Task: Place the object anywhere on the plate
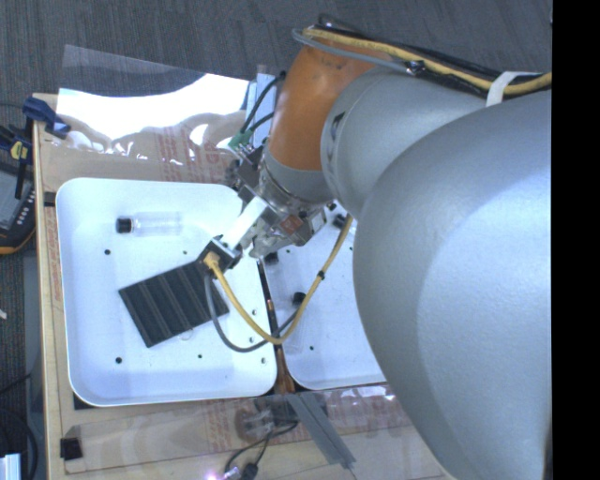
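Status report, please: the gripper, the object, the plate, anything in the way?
Gripper at right edge of left bin, grip unclear. Clear vial lies in that bin, apart from dark ribbed plate. Nothing on the plate.

This looks like a robotics lab. A big grey industrial arm (450, 244) with an orange band reaches over a plywood surface (131, 439) that bears two shallow white bins (94, 361). Clear plastic sheeting (159, 101) and grey carpet (141, 28) lie beyond.
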